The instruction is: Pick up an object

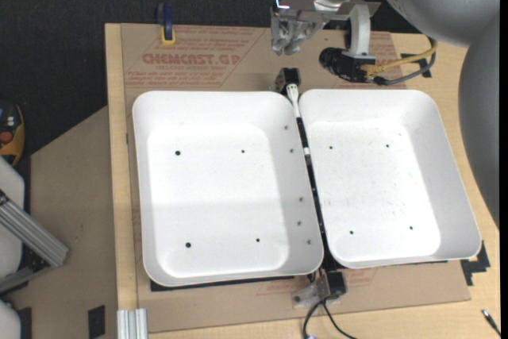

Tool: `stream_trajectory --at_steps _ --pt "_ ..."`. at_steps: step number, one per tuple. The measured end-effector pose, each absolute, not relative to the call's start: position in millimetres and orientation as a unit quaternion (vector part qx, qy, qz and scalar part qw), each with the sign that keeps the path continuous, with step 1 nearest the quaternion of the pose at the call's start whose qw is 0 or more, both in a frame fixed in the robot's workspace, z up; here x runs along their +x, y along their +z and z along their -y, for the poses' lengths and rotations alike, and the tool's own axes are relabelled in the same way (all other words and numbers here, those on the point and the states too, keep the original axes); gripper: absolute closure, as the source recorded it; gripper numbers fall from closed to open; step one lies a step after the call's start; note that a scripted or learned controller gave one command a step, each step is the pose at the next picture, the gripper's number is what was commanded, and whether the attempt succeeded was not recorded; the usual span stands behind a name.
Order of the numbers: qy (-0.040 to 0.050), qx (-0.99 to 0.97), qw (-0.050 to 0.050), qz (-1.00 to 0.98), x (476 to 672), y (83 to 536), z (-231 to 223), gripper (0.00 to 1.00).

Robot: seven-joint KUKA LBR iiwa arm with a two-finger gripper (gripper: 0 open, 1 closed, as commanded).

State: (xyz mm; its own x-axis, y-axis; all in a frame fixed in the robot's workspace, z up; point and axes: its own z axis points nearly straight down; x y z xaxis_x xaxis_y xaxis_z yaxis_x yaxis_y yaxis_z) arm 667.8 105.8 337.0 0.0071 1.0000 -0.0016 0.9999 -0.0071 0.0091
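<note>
Overhead, gripper hanging above the brown board behind both white bins, finger spread impossible to tell, nothing visibly touching it

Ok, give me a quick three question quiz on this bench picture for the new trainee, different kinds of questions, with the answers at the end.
1. True or false: the gripper hangs directly over the right bin.
2. Multiple choice: what marks the floor of the left bin? A) four small dark dots B) a red cross C) a printed grid
3. Fill in: the blue and yellow clamp sits at the brown board's far ____ corner in the camera view.

Key
1. False; it hangs beyond the bins' far edge, above the board near the seam between them.
2. A
3. left
</note>
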Motion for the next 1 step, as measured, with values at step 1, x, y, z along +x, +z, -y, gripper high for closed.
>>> stream_trajectory --at_steps 1 --pt "-0.0024 0.704 -0.004 -0.711 663.6 255.6 -215.6 1.00"
